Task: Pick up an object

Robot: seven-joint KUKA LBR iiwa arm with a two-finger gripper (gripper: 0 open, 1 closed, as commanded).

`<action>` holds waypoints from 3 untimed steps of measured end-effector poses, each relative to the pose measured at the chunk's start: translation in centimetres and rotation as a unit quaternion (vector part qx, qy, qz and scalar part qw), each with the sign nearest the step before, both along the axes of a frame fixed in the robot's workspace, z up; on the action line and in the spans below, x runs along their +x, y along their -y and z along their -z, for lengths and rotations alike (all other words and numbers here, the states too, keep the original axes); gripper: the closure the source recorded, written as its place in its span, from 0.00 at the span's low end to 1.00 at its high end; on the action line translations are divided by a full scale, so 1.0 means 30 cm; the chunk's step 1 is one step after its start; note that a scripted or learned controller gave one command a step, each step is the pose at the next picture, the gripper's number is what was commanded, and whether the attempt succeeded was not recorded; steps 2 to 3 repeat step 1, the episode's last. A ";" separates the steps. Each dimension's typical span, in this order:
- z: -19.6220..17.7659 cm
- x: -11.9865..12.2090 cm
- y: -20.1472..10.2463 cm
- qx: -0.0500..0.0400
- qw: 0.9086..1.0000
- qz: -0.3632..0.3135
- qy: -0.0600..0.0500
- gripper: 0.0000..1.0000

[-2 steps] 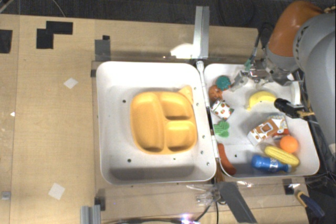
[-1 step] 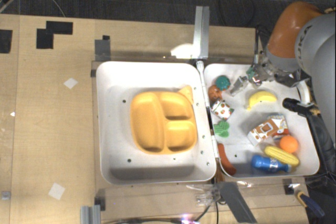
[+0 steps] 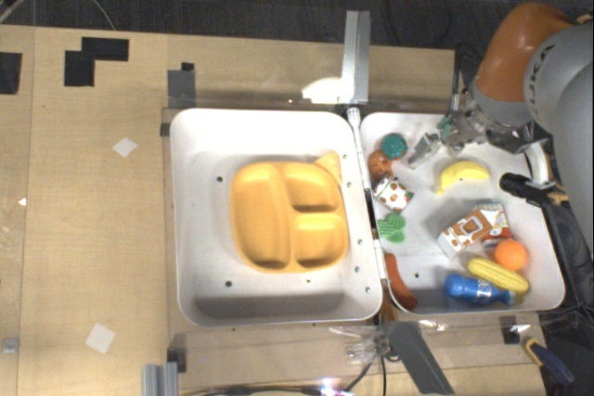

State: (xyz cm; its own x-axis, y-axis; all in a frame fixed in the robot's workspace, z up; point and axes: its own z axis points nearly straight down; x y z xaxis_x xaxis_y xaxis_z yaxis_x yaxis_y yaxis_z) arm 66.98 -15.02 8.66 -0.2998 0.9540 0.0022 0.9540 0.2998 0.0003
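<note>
My gripper [image 3: 430, 146] hangs low over the back of the right bin [image 3: 553, 236], reaching in from the grey arm at the upper right. It sits between a teal ball [image 3: 394, 145] on its left and a yellow banana-like toy [image 3: 462, 173] just in front of it on the right. Nothing visibly hangs from it. Near the bin's left wall lie a brown-orange toy [image 3: 379, 165], a white spotted box [image 3: 393, 194] and a green toy [image 3: 392, 228].
The left bin [image 3: 200, 227] holds a yellow divided tray [image 3: 286, 216]. At the front of the right bin lie a small carton [image 3: 473, 229], an orange ball [image 3: 510, 254], a yellow corn-like toy [image 3: 498, 274], a blue bottle [image 3: 473, 290] and a red sausage [image 3: 400, 283].
</note>
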 end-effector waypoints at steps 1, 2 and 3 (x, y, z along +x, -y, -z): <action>0.000 0.000 0.000 0.000 1.000 0.000 0.000 0.00; 0.000 0.000 0.000 0.000 1.000 0.000 0.000 0.00; 0.000 0.000 0.000 0.000 1.000 0.000 0.000 0.00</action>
